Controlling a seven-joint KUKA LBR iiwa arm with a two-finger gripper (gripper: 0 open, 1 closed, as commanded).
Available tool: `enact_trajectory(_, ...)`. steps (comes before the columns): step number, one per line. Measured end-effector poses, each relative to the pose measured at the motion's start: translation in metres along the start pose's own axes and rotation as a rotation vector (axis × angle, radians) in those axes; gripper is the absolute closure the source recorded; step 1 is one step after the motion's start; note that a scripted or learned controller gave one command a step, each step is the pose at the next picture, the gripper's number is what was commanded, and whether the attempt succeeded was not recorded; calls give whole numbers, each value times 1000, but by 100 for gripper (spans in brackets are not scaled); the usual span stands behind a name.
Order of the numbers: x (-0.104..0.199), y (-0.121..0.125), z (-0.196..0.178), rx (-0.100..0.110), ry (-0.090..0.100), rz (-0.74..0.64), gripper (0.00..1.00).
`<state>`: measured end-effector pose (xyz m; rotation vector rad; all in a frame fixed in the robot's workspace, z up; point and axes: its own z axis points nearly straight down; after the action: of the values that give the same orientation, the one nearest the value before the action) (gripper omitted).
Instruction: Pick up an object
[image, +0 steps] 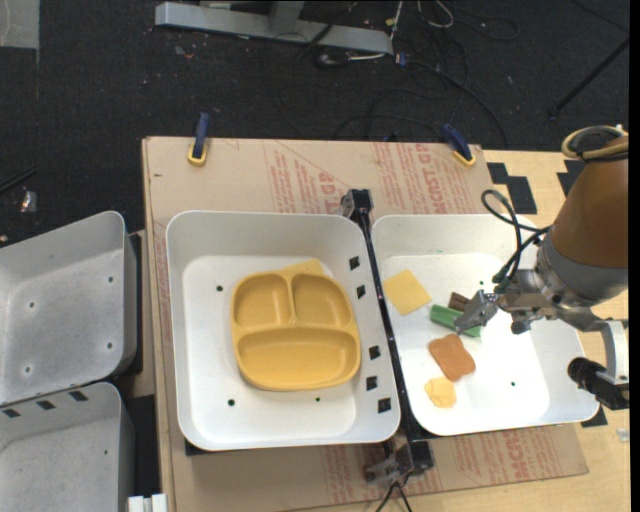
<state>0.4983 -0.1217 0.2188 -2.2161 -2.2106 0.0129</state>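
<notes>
Green, a small block (447, 316) lies on the floor of the right bin (520, 412), and the gripper (478, 312) hangs right over its near end, the grey fingers reaching in from the right; whether they are spread or pinching cannot be told. Just left of the block sits a pale yellow square (407, 291), with an orange-brown piece (452, 356) and a small yellow lump (440, 392) below it. The left bin (190, 300) holds a yellow divided tray (296, 331).

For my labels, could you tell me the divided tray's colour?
The divided tray is yellow, seen in the camera view.
</notes>
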Motion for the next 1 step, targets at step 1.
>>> enact_trajectory(1, 0, 3, -6, -13, -2, -3, 0)
